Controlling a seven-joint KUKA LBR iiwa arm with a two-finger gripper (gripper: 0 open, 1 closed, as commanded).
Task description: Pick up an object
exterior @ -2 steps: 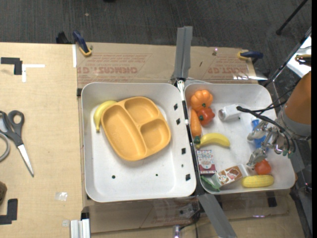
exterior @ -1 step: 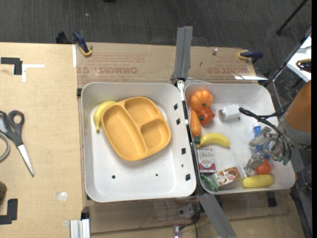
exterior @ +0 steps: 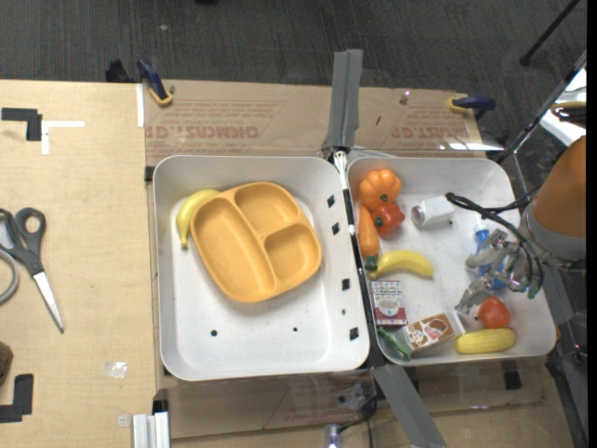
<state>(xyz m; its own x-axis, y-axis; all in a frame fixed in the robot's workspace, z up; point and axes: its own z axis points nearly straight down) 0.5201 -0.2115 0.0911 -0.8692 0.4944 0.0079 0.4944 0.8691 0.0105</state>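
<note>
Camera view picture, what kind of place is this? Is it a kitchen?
Probably not a kitchen; more likely a robot lab or workshop. The food looks like toys, such as the banana and tomato, sorted in white bins on a workbench with clamps and scissors, and a robot gripper reaches in.

My bench (exterior: 75, 278) is pale wood. Two white bins sit on it side by side: the left bin (exterior: 252, 343) and the right bin (exterior: 448, 161), touching along their inner edges. Brown cardboard (exterior: 233, 124) lies under their far side, clamped at each end. Scissors (exterior: 33, 255) lie near the bench's left edge, well apart from the bins.
</note>
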